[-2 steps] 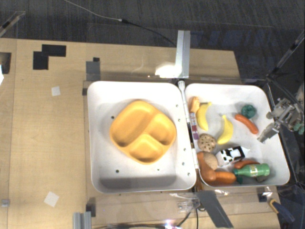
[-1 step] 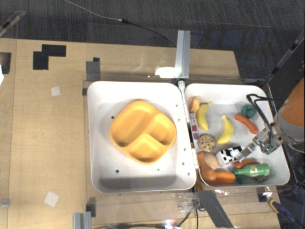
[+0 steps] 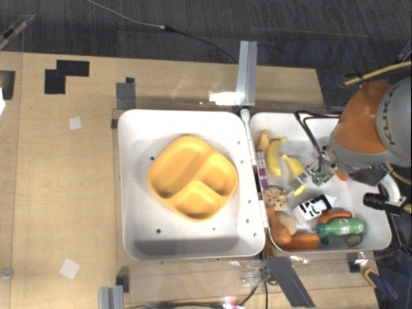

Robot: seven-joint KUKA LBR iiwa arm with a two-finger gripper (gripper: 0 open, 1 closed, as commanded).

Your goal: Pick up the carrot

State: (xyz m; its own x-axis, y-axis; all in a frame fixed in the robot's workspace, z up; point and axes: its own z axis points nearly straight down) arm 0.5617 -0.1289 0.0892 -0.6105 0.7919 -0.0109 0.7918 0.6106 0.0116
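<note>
Orange carrot (image 3: 301,241), yellow tray (image 3: 193,177), white bins (image 3: 129,172), possibly green bottle (image 3: 340,227).

The robot's rounded grey arm (image 3: 393,118) carries a broad, glossy orange band (image 3: 360,124) above the wrist, and dark letters are partly visible on the grey shell at the frame's edge. Below the band, a grey wrist section narrows to a small metallic gripper (image 3: 317,174) with silvery parts. A black cable loops beside it.

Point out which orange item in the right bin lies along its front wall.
The carrot, long and orange against the front wall; the other reddish-orange piece lies farther back, above the green item.
</note>
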